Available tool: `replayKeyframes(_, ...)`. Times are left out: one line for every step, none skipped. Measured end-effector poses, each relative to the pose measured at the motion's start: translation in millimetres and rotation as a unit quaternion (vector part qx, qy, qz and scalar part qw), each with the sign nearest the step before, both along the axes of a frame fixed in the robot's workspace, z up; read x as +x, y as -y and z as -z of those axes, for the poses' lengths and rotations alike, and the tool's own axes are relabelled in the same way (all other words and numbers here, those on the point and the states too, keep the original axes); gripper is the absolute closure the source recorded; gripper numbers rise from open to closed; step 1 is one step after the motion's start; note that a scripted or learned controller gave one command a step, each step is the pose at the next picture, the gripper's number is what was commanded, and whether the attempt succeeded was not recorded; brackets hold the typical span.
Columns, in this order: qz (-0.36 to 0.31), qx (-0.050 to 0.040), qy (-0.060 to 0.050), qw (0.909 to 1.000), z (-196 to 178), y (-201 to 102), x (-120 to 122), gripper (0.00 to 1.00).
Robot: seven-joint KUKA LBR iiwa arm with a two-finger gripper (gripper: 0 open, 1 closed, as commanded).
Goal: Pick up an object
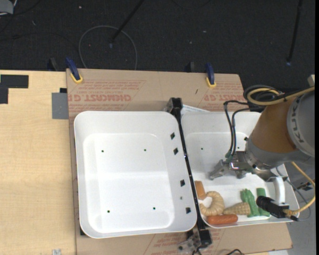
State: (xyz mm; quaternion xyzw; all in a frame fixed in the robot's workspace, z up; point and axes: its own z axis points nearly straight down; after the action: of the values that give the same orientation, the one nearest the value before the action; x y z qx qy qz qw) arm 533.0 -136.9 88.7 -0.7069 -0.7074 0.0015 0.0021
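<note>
Two shallow white bins sit side by side: the left bin [127,185] and the right bin [207,134]. A grey arm [305,126] reaches in from the right, its orange band [271,132] above the right bin's far side and its wrist bent down and to the left. The gripper [219,171] hangs low over the bare middle of the right bin; whether it is spread or closed cannot be told.

Toy food lies along that bin's near edge, close to the gripper but apart from it: an orange piece [200,187], a curved beige pastry [215,200], a red sausage [221,220], a tan cone [237,209] and green sticks [250,201]. The arm's bulk covers the bin's right side, and the green sticks blur together.
</note>
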Motion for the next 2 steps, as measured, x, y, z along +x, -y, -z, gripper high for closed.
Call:
replayKeyframes(0.001, -0.0004, 0.002, 1.0, -12.6, 1.1, 1.0, 1.0)
replayKeyframes(0.001, -0.0007, 0.004, 1.0, -55.9, 0.1, -3.4, 1.0)
